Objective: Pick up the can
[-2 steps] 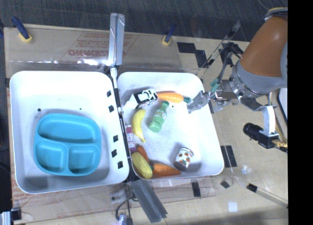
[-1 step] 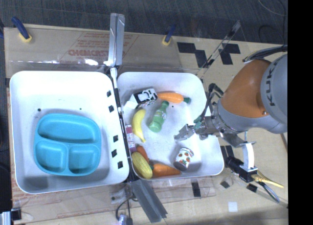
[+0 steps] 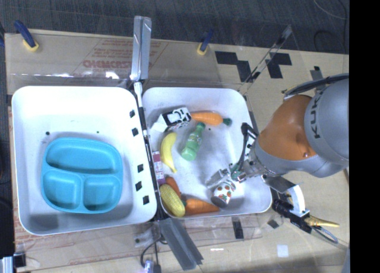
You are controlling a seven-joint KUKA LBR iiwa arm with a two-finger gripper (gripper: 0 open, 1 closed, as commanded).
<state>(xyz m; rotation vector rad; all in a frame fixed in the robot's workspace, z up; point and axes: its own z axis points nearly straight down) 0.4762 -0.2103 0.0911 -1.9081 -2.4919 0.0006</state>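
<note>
End effector [image 3: 222, 178], low in the right bin [image 3: 256, 147], just above the can [image 3: 224, 194] lying near the bin's front edge; whether it is clenched or released cannot be told. Can not yet lifted: grasp and raise remain. Banana [image 3: 168, 151] and bottle [image 3: 192, 143] lie beyond.

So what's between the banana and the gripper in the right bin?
In the camera view, the green bottle lies between the banana and the gripper; beyond it, bare white bin floor.
</note>
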